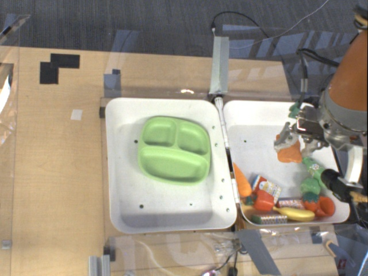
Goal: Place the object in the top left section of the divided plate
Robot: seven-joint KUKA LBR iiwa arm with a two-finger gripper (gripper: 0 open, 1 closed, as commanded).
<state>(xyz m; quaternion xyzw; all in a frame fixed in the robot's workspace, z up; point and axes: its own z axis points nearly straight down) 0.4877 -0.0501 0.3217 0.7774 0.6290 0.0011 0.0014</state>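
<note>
Camera view looks down on two white bins side by side. Left bin (123, 211) has the green plate (174, 149) sitting a bit toward 12 o'clock of its middle. Right bin (253, 122) has a heap of toy food piled along its 6 o'clock edge.

Arm (352, 85) comes in from 3 o'clock. The gripper (294, 135) hangs over the right bin's 3 o'clock half, and there's an orange object (288, 153) right at its tips. Looks like it's pinched between the fingers and lifted off the bin floor, so I'd call it clamped on that piece, though the view is a bit small to be totally sure.

Target is the plate's small pocket at about 10 o'clock (158, 131), next to the other small pocket at 2 o'clock, with the big pocket along 6.

My take on doing this well: carry it toward 9 o'clock, high enough to clear the metal divider (221, 105) between the bins, stop dead over the 10 o'clock pocket, go low before letting go so it doesn't bounce over the ridge into the neighbour pocket.

In the heap: carrot (242, 183), banana (294, 213), some green veg (311, 180), and a red box (266, 187). The box has print on it but it's too small to read. No brands I can make out.
</note>
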